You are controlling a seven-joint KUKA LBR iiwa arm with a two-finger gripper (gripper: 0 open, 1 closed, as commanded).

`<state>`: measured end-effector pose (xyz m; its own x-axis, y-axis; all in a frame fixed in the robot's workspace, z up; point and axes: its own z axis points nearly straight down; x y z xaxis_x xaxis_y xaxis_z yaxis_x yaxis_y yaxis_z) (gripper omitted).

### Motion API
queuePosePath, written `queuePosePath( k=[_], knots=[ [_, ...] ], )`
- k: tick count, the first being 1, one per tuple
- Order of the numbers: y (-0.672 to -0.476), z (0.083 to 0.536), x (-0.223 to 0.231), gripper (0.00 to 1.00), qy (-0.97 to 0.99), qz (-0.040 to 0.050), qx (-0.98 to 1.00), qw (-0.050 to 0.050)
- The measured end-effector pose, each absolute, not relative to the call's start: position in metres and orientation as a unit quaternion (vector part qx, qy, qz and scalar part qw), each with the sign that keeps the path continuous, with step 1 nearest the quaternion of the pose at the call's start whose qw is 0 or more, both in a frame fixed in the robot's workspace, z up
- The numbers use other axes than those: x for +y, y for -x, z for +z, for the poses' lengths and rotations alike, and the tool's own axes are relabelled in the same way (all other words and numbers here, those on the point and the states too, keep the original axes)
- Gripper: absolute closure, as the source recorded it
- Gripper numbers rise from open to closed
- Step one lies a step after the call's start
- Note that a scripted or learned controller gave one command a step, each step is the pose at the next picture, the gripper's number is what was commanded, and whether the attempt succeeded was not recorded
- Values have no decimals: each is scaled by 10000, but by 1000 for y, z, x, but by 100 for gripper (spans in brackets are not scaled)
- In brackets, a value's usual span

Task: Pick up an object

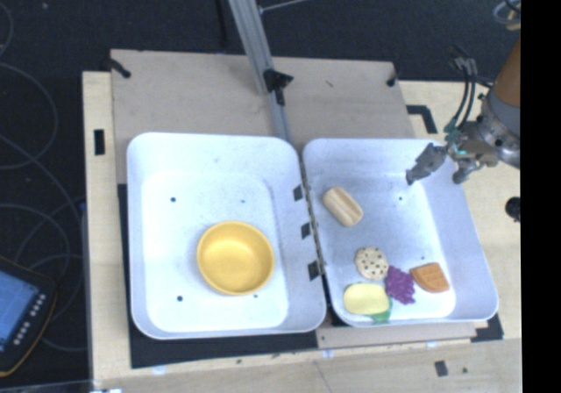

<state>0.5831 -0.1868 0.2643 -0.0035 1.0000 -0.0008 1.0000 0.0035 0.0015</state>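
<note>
Hand (443, 166) (seemingly empty) above right bin (456, 216)

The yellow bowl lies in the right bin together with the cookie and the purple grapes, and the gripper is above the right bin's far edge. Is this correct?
Not quite. The camera view shows the yellow bowl alone in the left bin. The cookie and purple grapes do lie in the right bin, and the gripper is above its far edge.

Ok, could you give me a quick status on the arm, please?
Gripper open, nothing held, over right bin's upper right edge. Nearest item: bread roll, untouched. Nothing in between.
</note>
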Motion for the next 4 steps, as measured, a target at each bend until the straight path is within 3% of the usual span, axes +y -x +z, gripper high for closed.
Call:
queuePosePath(
  k=[1,3,4],
  knots=[
    [-583,264,-187,0,-7059,2,7084,8],
    [-585,140,-193,0,-7076,-20,7066,-9],
    [-585,99,-194,0,-7081,-14,7061,1]
  ],
)
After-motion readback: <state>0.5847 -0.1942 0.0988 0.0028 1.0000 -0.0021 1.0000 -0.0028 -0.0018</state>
